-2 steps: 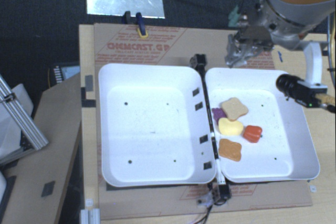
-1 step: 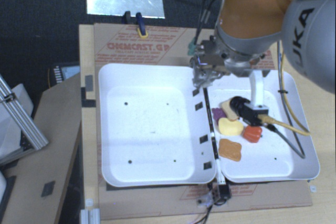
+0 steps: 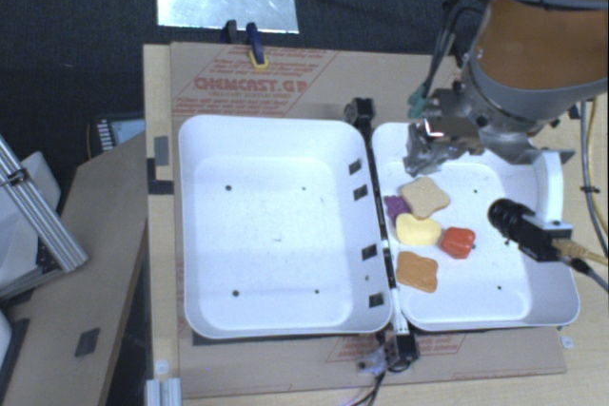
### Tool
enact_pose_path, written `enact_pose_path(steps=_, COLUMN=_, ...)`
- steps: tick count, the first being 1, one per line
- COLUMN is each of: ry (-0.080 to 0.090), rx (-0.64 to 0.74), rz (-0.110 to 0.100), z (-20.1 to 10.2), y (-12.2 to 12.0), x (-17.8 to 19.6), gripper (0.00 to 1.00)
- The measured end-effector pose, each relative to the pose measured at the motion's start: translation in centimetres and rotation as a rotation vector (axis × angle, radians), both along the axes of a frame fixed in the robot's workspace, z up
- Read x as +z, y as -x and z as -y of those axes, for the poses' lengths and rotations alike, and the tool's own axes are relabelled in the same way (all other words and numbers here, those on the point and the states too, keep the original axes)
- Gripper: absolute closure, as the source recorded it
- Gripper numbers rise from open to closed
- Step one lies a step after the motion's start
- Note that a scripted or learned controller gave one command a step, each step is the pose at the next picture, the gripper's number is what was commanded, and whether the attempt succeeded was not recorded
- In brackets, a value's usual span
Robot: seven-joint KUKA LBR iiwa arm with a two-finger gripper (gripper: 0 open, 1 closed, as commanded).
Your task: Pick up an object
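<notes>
here, tool (image 3: 425, 157) over right bin's (image 3: 542, 299) far edge, grip state unclear, toast piece (image 3: 424, 197) just below, left bin (image 3: 276, 223) bare

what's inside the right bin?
Right bin: tan slice, yellow piece, red piece, orange piece, purple bit partly hidden. The gripper covers the bin's far corner.

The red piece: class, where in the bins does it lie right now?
The red piece lies in the right bin, near the middle, just right of the yellow piece and up-right of the orange piece.
</notes>
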State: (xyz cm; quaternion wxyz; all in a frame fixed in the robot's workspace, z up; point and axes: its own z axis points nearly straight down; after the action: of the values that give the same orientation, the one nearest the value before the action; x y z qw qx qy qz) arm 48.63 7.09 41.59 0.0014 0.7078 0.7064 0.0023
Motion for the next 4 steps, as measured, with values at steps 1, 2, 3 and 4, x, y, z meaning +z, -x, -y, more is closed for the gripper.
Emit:
enact_pose_path(steps=1, ry=-0.003, rx=0.008, rz=0.012, z=-1.1, y=-0.3, x=12.7, gripper=1.0)
enact_pose_path(steps=2, ry=0.0, rx=0.012, rz=0.0, z=-1.1, y=-0.3, x=13.1, gripper=1.0)
enact_pose_path(steps=3, ry=0.002, rx=0.013, rz=-0.014, z=-8.8, y=0.1, x=1.4, gripper=1.0)
enact_pose_path(steps=4, ry=-0.003, rx=0.002, rz=0.008, z=-6.2, y=0.0, x=12.6, gripper=1.0)
